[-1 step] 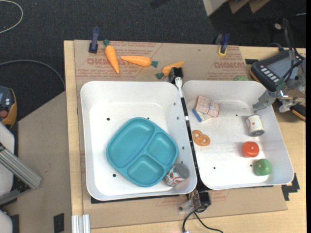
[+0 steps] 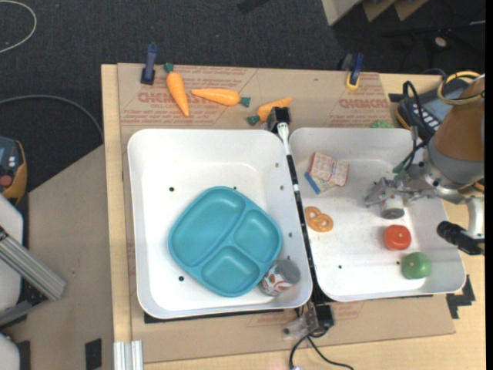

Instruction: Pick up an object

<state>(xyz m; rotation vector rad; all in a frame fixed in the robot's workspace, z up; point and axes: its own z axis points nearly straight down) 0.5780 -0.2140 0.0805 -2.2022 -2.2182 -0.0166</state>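
I have the hand low in the right bin, though I cannot tell its grip, so I would centre it over the red tomato lying just nearer, then descend straight before closing.

Two white bins, left and right, on a tan bench printed with red lettering. Left bin: teal divided plate; a small can, grey lid, red-and-white side. Right bin: orange pretzel; pink-and-white patterned box with a blue edge; red tomato; green apple. Far side of the bench: three orange carrots with green tops; two blue clamps. Arm: grey with an orange band.
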